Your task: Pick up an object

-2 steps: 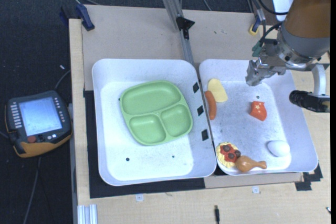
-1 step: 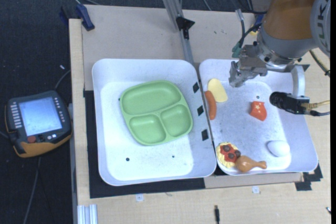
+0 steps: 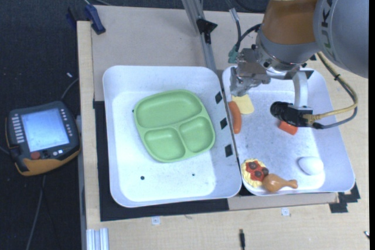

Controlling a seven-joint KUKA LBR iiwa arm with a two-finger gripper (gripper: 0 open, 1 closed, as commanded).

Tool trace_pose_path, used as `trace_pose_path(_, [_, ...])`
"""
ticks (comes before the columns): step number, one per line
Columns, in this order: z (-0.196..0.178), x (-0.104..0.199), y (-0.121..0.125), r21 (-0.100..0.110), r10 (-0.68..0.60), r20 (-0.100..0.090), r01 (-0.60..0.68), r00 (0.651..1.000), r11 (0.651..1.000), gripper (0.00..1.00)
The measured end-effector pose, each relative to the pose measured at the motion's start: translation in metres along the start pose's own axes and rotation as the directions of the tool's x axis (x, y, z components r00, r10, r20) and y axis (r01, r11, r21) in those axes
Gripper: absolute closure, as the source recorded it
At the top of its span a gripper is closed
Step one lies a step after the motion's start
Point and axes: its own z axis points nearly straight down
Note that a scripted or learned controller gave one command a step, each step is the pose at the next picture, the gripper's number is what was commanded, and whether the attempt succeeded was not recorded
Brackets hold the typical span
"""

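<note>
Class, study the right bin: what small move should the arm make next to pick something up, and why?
Probably a short descent. The two-finger gripper sits directly above the orange toy hot dog and pale yellow cheese wedge at the right white bin's left edge, with nothing visibly held.

I have one fixed camera, mounted above the worktop [image 3: 146,26] and looking down at a slant. It sits far enough back to take in both bins [image 3: 164,190] whole, and the arm [image 3: 304,3] comes in from the frame's right.
</note>
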Motion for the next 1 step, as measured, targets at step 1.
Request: trace_pose_path(1, [0.0039, 0.0514, -0.0047, 0.003, 0.001, 0.0, -0.001, 1.0, 1.0, 1.0])
